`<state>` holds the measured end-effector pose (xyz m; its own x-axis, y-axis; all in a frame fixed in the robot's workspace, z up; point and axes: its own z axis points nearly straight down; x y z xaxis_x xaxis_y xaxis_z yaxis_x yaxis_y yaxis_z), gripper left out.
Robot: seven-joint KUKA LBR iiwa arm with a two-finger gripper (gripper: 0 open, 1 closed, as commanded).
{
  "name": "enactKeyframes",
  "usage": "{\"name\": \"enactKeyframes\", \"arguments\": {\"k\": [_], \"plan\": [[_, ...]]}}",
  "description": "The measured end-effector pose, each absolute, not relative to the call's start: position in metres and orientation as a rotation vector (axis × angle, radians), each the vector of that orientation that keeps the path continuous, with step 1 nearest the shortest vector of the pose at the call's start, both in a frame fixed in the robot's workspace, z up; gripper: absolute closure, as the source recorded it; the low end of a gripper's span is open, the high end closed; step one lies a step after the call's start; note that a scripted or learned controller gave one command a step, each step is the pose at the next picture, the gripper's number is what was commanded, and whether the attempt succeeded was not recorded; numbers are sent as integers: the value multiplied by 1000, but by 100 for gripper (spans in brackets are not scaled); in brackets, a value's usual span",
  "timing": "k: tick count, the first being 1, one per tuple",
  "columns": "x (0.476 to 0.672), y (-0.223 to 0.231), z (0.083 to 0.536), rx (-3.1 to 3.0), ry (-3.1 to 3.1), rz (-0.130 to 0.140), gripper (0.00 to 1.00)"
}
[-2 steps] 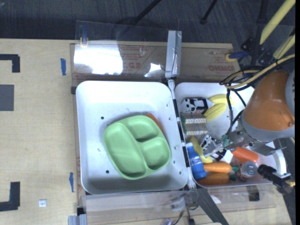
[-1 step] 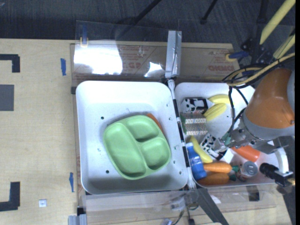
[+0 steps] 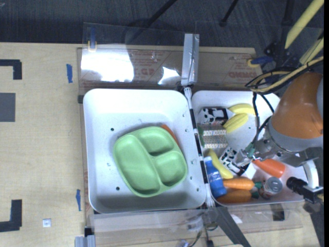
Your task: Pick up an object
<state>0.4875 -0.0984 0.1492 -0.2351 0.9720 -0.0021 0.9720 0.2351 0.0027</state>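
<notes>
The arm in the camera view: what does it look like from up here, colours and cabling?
The arm shows a broad, rounded orange band above a grey wrist section. Black cables loop across its upper side, and yellow ones run behind it. Below the wrist the tool is a cluster of dark and metallic parts with small wires; its detail is too cluttered to make out.

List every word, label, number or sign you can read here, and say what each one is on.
None can be read.
Cardboard panel behind the bins: reddish print, too blurred and glared to read.
Patterned box in the right bin: dense print, too small to read.
Blue bottle: label not legible.
</notes>
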Motion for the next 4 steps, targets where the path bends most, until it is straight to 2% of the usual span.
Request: {"name": "enactKeyframes", "arguments": {"k": [1, 2, 3, 4], "plan": [[487, -128, 266, 1900, 2500, 0, 100], [487, -128, 266, 1900, 2500, 0, 0], [481, -91, 300, 1655, 2664, 2, 0], [480, -78, 208, 1729, 2624, -1, 0]]}}
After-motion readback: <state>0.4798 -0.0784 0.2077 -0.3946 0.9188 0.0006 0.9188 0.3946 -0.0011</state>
